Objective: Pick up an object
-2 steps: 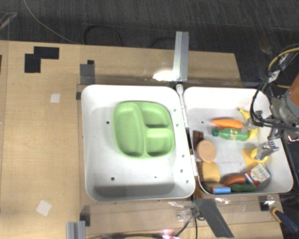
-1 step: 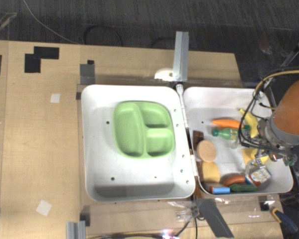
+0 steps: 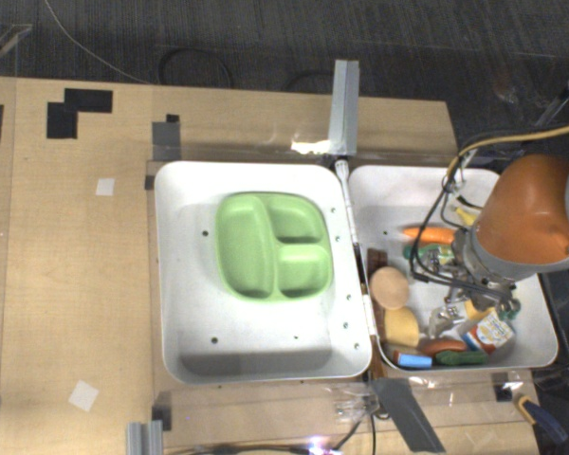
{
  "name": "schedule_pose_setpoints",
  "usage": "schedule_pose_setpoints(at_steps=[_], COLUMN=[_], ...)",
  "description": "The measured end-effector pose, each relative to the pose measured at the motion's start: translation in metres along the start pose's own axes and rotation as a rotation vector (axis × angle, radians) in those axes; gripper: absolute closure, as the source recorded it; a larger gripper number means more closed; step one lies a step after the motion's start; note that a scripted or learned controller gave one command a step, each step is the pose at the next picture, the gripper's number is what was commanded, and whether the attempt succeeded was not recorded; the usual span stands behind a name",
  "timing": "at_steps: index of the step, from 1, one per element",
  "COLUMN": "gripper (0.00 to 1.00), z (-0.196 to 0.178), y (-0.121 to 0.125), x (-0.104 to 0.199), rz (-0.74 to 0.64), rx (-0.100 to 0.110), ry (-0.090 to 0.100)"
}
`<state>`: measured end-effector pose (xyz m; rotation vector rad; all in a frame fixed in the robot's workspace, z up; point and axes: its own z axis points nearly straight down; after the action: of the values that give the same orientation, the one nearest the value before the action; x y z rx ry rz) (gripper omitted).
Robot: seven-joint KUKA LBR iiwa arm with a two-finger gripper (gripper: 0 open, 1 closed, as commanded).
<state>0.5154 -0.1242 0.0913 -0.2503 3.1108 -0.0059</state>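
Wooden surface [image 3: 66, 282], 2 white bins: left bin [image 3: 180, 349] holds green tray [image 3: 270, 245]; hand [image 3: 452, 318], grip unclear, sits amid right-bin clutter beside yellow piece [image 3: 402, 327].

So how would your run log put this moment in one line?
arm: over right bin | gripper: low among toys | grasp: unconfirmed | green tray: left bin

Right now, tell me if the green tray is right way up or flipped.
Right way up. The green tray lies flat in the left bin, its three hollow compartments facing up.
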Motion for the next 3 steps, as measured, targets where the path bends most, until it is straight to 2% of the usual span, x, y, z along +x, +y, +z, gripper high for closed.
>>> schedule_pose_setpoints(at_steps=[1, 2, 3], gripper=[0.0, 0.0, 0.0], z=[0.004, 0.001, 0.003], y=[-0.04, -0.012, -0.005], x=[-0.08, -0.016, -0.078], rz=[0.09, 0.139, 0.364], rx=[-0.001, -0.001, -0.001], ry=[0.005, 0.006, 0.006])
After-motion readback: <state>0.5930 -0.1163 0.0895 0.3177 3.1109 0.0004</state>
